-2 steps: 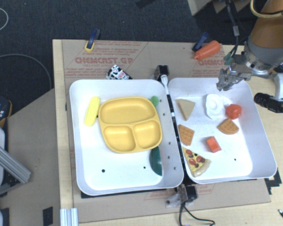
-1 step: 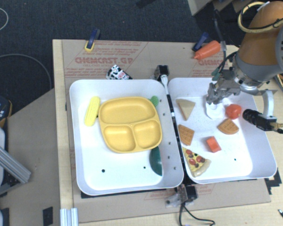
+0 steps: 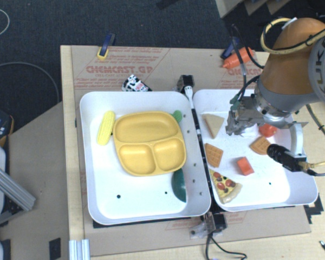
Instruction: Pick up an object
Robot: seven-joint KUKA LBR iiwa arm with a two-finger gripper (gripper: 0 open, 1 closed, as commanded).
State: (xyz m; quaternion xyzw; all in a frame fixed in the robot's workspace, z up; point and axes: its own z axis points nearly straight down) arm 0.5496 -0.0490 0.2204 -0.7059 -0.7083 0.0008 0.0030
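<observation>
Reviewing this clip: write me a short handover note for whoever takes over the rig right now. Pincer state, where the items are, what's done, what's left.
Pincer: low over the right bin, near its upper middle; no item seen between its tips.
Right bin items: cream wedge just left of the pincer, waffle-pattern cracker, red cube, pizza slice, orange piece and red piece partly under the arm.
Left bin: yellow divided tray, corn cob, dark green item partly under the tray.
Done: arm positioned in the right bin.
Left: grasp one item and lift it.
</observation>
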